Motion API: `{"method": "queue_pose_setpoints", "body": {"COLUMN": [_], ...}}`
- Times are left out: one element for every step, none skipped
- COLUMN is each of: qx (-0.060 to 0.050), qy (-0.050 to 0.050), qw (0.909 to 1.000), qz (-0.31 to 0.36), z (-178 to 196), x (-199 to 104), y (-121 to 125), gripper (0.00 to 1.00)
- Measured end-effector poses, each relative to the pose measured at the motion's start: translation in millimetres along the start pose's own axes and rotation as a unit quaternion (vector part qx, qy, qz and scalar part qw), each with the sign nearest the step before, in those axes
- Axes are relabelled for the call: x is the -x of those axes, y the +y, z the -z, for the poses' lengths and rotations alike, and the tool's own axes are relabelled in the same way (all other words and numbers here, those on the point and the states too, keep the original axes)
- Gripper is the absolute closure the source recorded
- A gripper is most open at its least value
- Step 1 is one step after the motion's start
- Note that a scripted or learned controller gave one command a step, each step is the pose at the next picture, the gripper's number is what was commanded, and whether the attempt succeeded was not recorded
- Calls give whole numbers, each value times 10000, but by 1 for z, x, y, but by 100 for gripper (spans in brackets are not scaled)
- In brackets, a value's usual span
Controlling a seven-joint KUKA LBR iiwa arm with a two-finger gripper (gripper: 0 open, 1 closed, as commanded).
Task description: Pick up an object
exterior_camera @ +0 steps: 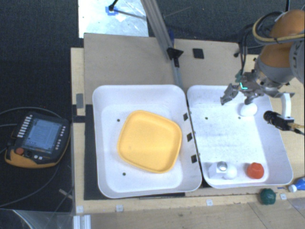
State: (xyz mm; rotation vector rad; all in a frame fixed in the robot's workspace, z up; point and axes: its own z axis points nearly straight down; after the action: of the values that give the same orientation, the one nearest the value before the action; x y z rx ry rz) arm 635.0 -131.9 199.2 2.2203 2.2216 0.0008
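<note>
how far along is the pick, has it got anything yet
Early stage. Done: the gripper has reached the far part of the right bin, next to a white object. In hand: nothing shows between its fingers. Left: grasp and lift. The orange object and the white-and-silver object sit at that bin's near edge, the yellow plate in the left bin.

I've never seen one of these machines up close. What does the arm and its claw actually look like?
The arm is grey metal with a rounded orange band above the wrist and dark cables looping beside it. Its gripper is a small grey two-finger claw with a tiny green-blue light near the base.
</note>
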Motion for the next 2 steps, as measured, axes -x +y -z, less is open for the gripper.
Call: {"method": "queue_pose_setpoints", "body": {"qx": [0, -17], "qy": [0, 3], "qw": [10000, 10000], "qz": [0, 2], "z": [0, -47], "x": [0, -9], "y": [0, -2], "gripper": [0, 0]}}
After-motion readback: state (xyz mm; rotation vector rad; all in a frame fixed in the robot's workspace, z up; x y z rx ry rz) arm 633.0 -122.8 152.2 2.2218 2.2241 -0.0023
